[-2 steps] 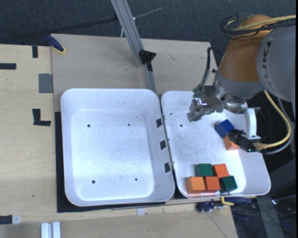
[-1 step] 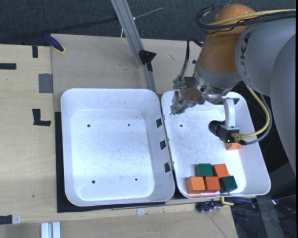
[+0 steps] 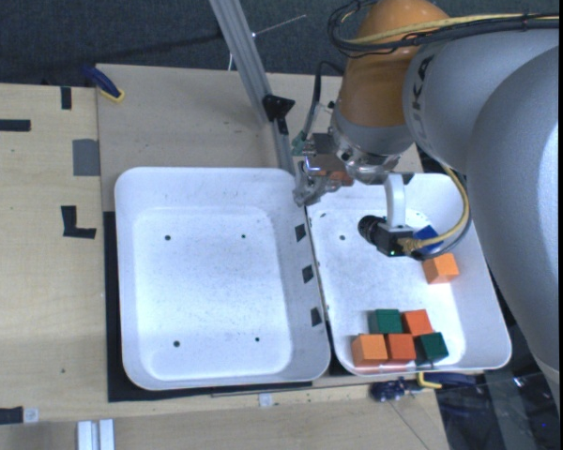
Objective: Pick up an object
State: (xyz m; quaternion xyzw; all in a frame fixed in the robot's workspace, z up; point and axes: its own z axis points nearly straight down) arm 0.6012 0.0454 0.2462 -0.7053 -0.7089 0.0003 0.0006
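My gripper (image 3: 311, 184) hangs low over the back corner of the right bin (image 3: 342, 251), close to the rim it shares with the left bin (image 3: 124, 204). No object is visible at the gripper. At the front of the right bin lies a cluster of blocks: a green one (image 3: 387, 321), an orange one (image 3: 418, 322), two more orange ones (image 3: 369, 348) (image 3: 401, 347) and a second green one (image 3: 432, 346). A lone orange block (image 3: 441, 268) lies by the right wall. A small blue piece (image 3: 426, 236) sits just behind it, partly hidden by the wrist.
A slanted grey metal post (image 3: 249, 64) rises behind the bins, right next to the gripper. The arm's bulk covers the right bin's far right side. A blue and yellow item (image 3: 103, 82) lies on the bench at the back left.
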